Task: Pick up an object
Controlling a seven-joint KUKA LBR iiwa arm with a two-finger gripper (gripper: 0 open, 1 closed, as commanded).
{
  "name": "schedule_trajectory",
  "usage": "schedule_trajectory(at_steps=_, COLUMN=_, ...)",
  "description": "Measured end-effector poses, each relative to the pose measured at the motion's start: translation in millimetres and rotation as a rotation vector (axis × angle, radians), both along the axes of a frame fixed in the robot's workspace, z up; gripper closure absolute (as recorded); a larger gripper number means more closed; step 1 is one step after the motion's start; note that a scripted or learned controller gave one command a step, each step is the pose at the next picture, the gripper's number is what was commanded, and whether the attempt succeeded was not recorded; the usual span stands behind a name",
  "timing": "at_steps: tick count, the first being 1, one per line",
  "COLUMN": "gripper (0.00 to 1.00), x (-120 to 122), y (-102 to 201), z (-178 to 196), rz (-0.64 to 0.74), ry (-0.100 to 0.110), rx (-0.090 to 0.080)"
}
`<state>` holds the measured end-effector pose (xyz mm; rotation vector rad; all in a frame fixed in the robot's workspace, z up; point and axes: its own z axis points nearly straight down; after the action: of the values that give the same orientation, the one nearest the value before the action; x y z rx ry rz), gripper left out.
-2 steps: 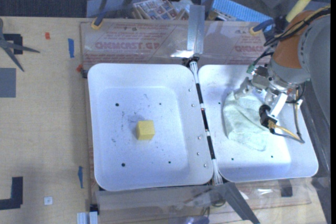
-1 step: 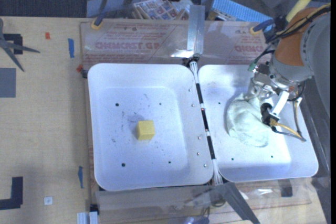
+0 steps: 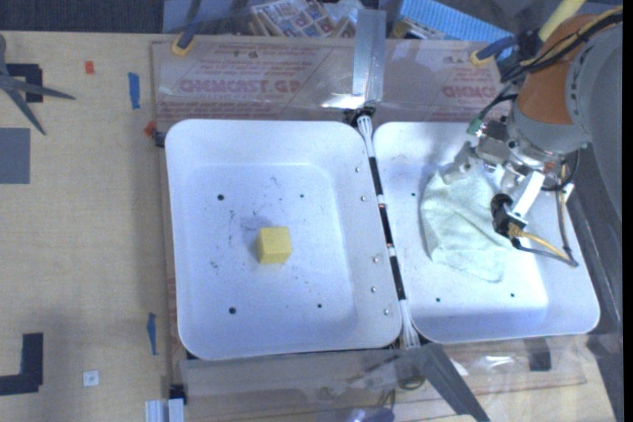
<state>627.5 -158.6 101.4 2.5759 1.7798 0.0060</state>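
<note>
While the gripper hangs over the right bin, its opening unreadable, a pale cloth lies just beneath it, left of its tip.

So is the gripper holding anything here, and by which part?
Cannot be told: the gripper sits at the pale cloth in the right bin.
</note>
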Motion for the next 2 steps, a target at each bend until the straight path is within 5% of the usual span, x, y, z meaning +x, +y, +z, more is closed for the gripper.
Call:
schedule_trajectory(at_steps=1, gripper=0.0, x=25, y=52, z=-11, rz=-0.631, ry=0.002, rx=0.004)
schedule_trajectory(at_steps=2, gripper=1.0, x=26, y=54, z=0, rz=-0.627, ry=0.003, rx=0.005)
